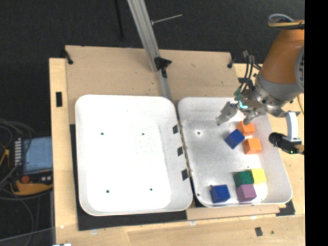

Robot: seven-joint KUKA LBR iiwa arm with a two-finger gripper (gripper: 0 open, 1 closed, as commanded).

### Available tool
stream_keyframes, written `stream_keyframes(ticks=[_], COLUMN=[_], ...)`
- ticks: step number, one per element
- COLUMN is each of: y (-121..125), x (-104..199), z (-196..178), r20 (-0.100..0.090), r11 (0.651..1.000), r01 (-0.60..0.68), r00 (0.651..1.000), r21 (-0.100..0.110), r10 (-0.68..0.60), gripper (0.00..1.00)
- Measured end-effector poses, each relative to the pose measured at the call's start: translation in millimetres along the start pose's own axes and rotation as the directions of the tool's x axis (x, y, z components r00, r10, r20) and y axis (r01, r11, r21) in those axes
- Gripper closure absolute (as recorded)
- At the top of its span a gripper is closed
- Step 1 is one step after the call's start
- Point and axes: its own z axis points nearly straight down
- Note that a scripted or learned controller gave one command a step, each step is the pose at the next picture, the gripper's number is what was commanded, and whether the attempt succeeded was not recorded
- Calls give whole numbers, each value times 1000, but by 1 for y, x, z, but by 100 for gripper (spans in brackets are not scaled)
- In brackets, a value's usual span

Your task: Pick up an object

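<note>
Hovering over the upper part of the right bin (205, 111), the gripper (237, 116) looks to be in the approach step, with nothing picked yet. Its two fingers stand apart, one reaching left toward the bin floor and the other down toward the blocks, and no object sits between them. The arm (281, 65) comes in from the right, its orange band above the wrist.

Candidates for the pick all lie in the right bin. Closest is a blue block (234, 139), just below the gripper, and touching or nearly touching an orange block (248, 128) that sits partly under the right finger. A second orange block (252, 146) lies just beside these. From this slant it is hard to tell whether the finger already touches the upper orange block, so I would not count on it.

Next, as I judge it, the gripper needs to settle over one block, drop so the fingers straddle it, then close. The tight group of three is the obstacle: a finger may land on a neighbour or push it away.

Further down, near the bin's lower edge, are a green block (243, 178), a yellow block (258, 176), a purple block (246, 191) and another blue block (220, 193), the first three packed together. The left bin (87, 106) lies alongside.
</note>
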Motion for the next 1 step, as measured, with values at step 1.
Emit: stream_keyframes(ticks=[1], y=[1], x=[0], z=[-3], r20=[0], r11=[1000], r01=[0], r00=[1000], r21=[-5], r10=[0], gripper=[0])
